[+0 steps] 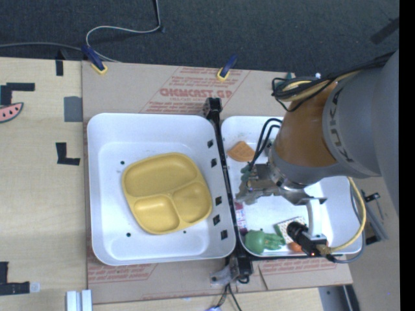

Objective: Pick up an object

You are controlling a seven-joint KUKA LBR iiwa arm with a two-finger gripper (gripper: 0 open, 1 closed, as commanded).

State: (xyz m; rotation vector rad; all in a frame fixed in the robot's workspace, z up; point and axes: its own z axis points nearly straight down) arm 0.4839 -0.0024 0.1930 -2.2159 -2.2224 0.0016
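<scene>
On the cardboard-topped bench, the gripper [254, 185] hangs low in the right bin [337, 190]; its grip can't be told. A green toy [262, 240] lies near, unpicked; the lift remains.

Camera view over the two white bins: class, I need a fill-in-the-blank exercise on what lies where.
1. The yellow divided plastic tray lies in the ___ white bin.
2. The tray has ___ compartments.
3. The green plastic toy lies in the ___ white bin.
4. The grey arm's wrist band is ___.

Missing words: left; three; right; orange
</scene>
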